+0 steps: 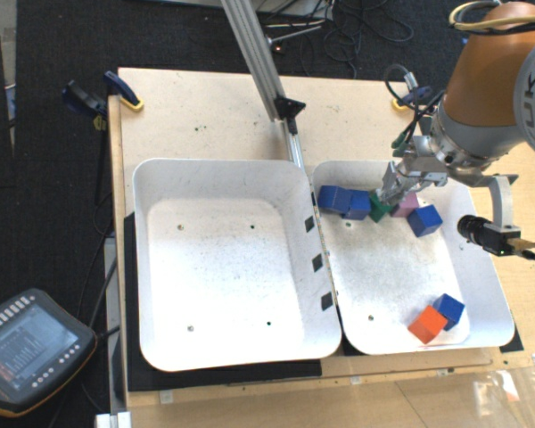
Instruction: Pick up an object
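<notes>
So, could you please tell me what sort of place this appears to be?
Probably a robotics lab: a robot arm reaches over two white bins of coloured blocks, with a teach pendant and loose cables nearby.

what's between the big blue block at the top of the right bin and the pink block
In the camera view, a green block sits between the big blue block and the pink block, right under the gripper.

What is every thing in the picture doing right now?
Claw: low in the right bin, at the block cluster.
Green block: right at the claw tip.
Pink block: beside the green one.
Long blue block: lying flat, against the green one.
Blue cube: tilted, near the pink block.
Orange cube: touching a second blue cube, near corner.
Right bin: holds all blocks.
</notes>
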Controlling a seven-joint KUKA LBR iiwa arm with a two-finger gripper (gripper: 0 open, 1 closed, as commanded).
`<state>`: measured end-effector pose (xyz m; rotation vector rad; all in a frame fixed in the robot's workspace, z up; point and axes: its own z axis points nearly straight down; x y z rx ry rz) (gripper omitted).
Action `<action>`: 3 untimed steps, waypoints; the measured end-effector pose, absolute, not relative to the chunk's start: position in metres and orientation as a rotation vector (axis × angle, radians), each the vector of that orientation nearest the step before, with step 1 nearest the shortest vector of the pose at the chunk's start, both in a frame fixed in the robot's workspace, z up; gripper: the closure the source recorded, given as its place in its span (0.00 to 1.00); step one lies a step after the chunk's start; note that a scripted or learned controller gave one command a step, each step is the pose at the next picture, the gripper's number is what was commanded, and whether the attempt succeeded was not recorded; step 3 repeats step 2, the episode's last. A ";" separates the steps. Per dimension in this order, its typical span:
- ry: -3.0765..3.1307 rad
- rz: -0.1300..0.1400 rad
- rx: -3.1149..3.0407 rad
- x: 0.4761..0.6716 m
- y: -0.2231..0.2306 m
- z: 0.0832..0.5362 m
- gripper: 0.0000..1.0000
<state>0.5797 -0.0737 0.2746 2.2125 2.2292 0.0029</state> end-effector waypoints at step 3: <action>2.230 0.000 2.213 0.596 0.041 0.250 1.00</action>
